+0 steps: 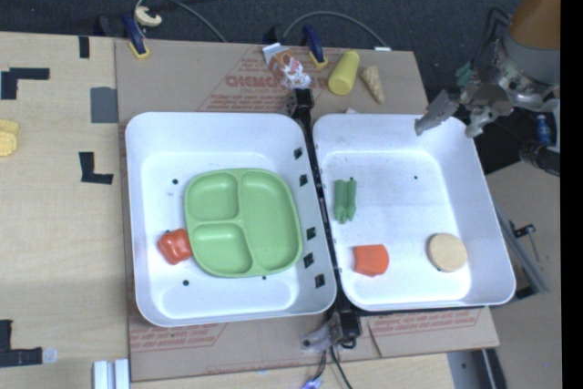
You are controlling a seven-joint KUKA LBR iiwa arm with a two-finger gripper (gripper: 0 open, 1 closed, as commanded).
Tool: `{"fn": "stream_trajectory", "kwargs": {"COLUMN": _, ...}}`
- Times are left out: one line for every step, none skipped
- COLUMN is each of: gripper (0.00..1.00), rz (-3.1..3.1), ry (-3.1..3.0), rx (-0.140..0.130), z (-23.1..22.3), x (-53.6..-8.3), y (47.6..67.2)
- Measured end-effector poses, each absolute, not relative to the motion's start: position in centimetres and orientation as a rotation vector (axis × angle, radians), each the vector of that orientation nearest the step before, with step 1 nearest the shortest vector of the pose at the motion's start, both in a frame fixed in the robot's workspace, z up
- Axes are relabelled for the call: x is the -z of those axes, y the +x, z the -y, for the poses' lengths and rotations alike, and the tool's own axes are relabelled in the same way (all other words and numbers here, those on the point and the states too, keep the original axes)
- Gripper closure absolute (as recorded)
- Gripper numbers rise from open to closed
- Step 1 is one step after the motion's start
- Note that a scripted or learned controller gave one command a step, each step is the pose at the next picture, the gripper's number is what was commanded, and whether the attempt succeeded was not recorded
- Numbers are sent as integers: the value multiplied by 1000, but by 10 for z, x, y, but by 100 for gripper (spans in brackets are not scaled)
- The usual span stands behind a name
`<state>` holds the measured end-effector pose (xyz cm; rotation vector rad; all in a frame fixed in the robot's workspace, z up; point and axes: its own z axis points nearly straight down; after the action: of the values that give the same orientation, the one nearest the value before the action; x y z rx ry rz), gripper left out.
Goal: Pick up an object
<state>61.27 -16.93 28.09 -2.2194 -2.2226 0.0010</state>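
In the right bin [474,161] lie a green pea-pod-shaped piece [345,199], an orange-red block [371,260] and a tan round disc [447,252]. The left bin [146,141] holds a green divided plate [243,220] with a small red-orange object [174,245] at its left edge. My gripper [453,116] hangs over the right bin's far right corner, well apart from all the objects. Its two dark fingers are spread apart and nothing is between them.
Behind the bins on the cardboard lie a yellow cylinder [343,73], a tan cone [374,85] and a small wrapped item [288,66]. Blue clamps [137,38] hold the cardboard's far edge. A yellow piece [6,139] sits at the far left of the bench.
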Motion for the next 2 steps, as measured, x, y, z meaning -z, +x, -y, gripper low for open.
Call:
{"fn": "stream_trajectory", "kwargs": {"gripper": 0, "rz": 2221, "ry": -2218, "rx": -2, "z": 133, "x": -176, "y": 618}}
{"fn": "stream_trajectory", "kwargs": {"gripper": 0, "rz": 2222, "ry": -2218, "rx": -2, "z": 95, "x": -92, "y": 602}}
